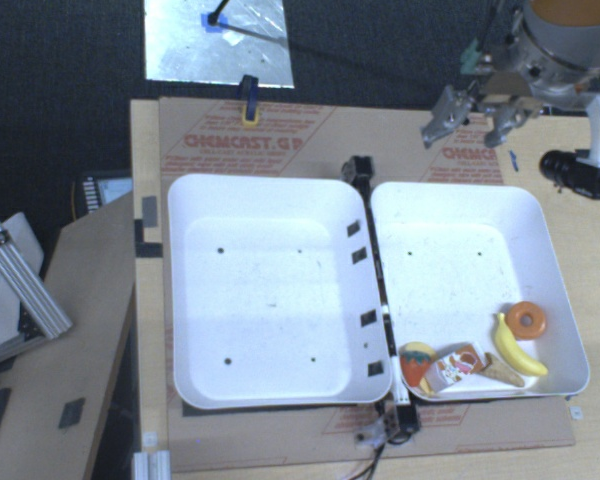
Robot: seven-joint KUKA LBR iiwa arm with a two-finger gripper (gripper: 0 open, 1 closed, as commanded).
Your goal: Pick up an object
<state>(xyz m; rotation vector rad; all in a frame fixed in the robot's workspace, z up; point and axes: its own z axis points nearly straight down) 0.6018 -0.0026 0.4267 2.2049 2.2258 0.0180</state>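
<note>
Gripper (473,128) at 1 o'clock above the right bin (540,218), fingers spread wide, holding nothing. Banana (517,350) lies at 5 o'clock in that bin; likely light, smooth, curved, so grip across its middle

White bins (270,198), yellow banana (515,351), orange donut (526,319), red-white packet (452,369), tan desk (310,133) with red print.

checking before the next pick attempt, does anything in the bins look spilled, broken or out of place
Nothing stands out. The banana, orange donut, small packet and round orange-red toy sit crowded in the near corner of the right bin, none spilled over its rim. The gripper hangs above the bench behind it.
</note>
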